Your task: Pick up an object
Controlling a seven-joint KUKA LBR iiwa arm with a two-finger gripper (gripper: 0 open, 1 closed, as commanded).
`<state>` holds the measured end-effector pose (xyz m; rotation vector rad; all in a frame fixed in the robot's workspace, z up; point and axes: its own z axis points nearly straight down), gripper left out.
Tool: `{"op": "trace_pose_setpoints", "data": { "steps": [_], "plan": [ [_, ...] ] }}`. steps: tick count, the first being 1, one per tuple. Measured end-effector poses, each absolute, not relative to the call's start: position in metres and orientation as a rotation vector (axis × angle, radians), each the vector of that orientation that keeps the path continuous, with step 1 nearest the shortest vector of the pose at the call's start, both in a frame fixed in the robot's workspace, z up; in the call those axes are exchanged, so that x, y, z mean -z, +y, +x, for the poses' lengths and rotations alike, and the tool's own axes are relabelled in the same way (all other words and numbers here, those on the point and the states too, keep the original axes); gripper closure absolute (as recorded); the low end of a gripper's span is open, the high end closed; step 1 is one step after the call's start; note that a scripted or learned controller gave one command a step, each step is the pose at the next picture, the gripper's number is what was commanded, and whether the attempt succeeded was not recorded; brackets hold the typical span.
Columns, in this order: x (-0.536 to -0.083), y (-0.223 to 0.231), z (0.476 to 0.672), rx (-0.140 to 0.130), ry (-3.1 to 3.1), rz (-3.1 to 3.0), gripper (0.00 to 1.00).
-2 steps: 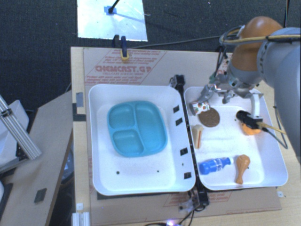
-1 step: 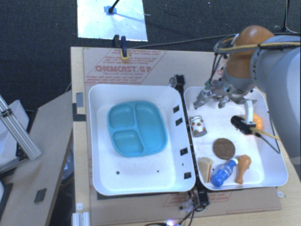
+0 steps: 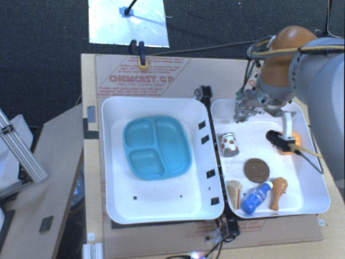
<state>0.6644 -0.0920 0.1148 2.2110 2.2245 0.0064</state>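
arm [image 3: 318, 85]: mine, reaching in over the right bin's far edge.
left bin [image 3: 161, 198]: one item, below.
right bin [image 3: 302, 182]: all the small stuff.
blue plate [image 3: 157, 147]: middle of the left bin, too flat. Skip.
gripper [image 3: 243, 114]: over the right bin's far-left corner. Jaws spread or closed, can't tell from this angle.
blue bottle [image 3: 255, 197]: lying at the near edge.
drumstick [image 3: 277, 191]: near edge, just beside the bottle.
brown disc [image 3: 256, 169]: mid-bin, flat, poor pinch.
spotted cup [image 3: 228, 144]: by the left wall, closest to me, apart from the rest. My pick.
cone [image 3: 234, 190]: near-left corner, beside the bottle.
step: centre over the cup, straddle its narrow width, stay off the wall, drop straight.
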Motion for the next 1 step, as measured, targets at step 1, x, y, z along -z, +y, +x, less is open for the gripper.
{"op": "trace_pose_setpoints", "data": {
  "steps": [1],
  "plan": [
    [-0.1796,-0.0966,0.6678,-0.009,2.221,2.212,1.0]
  ]
}}
